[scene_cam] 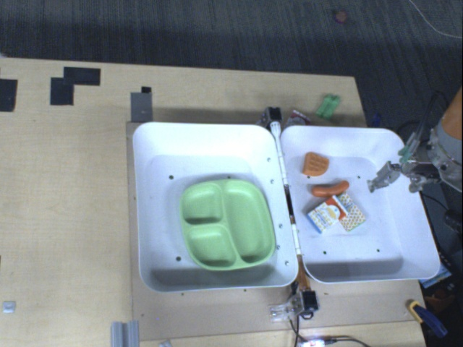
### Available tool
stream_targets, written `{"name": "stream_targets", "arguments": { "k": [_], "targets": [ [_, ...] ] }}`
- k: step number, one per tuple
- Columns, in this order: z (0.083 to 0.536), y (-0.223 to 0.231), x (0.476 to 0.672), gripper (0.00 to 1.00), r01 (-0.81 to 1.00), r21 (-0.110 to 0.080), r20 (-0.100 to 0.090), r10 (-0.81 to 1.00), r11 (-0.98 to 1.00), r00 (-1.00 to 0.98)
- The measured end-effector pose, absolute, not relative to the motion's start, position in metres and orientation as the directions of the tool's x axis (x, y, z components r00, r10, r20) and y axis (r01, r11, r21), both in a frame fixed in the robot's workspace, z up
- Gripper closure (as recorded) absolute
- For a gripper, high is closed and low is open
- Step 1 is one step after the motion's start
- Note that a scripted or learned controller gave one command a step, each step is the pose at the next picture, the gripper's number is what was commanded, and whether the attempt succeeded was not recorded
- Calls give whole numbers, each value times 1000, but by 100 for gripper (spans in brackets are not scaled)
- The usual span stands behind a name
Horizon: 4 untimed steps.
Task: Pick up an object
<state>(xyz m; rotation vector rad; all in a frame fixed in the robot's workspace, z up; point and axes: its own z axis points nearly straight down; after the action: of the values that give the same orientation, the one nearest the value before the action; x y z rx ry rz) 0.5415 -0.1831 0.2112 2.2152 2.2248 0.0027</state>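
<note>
The camera view looks down on two white bins. The left bin (155, 194) holds a green plate (227, 223) with three parts. The right bin (391, 251) holds an orange waffle toy (315, 164), a toy hot dog (330, 189) and a small box (336, 214) with a picture on it. The hot dog lies between the waffle and the box. The gripper (401, 173) is over the right edge of the right bin, apart from the toys. I cannot tell how its grip is set. A small green thing (328, 106) lies on the bench behind the bins.
</note>
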Motion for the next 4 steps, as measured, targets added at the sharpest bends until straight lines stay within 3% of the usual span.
{"name": "stream_targets", "arguments": {
  "k": [1, 2, 3, 4],
  "targets": [
    [94, -99, 559, 0, 1000, 6, -1, 1000, 2, -2],
    [104, -98, 560, 100, 1000, 8, 0, 1000, 3, -3],
    [104, -98, 560, 0, 1000, 7, 0, 1000, 3, -3],
    [86, -88, 606, 0, 1000, 7, 0, 1000, 6, -6]
  ]
}}
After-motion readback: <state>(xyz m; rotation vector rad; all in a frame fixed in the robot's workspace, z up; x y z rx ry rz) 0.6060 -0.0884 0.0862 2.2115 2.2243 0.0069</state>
